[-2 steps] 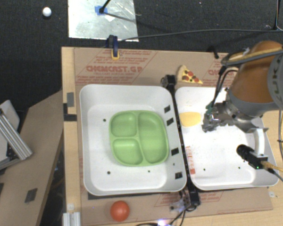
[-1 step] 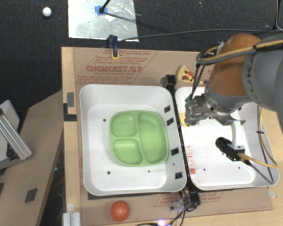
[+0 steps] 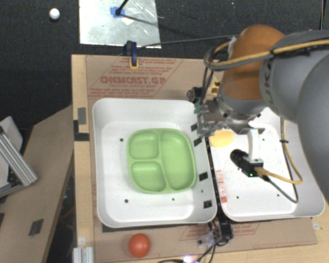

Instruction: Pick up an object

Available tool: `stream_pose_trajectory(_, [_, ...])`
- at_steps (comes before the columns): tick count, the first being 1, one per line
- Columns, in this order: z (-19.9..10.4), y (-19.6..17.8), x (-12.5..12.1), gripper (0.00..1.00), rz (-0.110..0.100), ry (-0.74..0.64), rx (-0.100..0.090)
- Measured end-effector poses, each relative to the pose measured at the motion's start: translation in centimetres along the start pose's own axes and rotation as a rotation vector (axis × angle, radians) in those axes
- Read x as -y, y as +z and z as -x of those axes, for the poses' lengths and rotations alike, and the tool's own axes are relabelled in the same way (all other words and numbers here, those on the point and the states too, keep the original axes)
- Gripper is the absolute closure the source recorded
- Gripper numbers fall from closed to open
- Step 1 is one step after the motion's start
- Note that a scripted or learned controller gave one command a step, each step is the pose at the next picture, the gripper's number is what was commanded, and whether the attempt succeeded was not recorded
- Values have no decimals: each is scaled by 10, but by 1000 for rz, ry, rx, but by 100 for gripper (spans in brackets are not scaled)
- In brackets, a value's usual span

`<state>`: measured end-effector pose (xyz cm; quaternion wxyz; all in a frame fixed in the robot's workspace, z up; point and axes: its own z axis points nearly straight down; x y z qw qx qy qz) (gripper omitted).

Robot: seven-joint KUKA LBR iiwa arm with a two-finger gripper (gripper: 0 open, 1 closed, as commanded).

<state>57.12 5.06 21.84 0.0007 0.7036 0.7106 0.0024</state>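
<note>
A pale yellow object (image 3: 221,139) lies at the left side of the right bin (image 3: 274,204), close to the wall between the bins. My gripper (image 3: 207,126) hangs right above and beside it, at the upper left corner of that bin, and the wrist hides part of the object. A green divided plate (image 3: 161,159) rests in the middle of the left bin (image 3: 112,201).
A red-orange ball (image 3: 139,245) sits on the cardboard in front of the left bin, outside both bins. The big grey arm (image 3: 301,75) covers the right bin's far right part. A metal rail (image 3: 11,152) stands at the left edge.
</note>
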Motion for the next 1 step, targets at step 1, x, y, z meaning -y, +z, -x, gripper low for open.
stream_pose_trajectory(1, [-46, 7, -16, 100, -2, 0, 0])
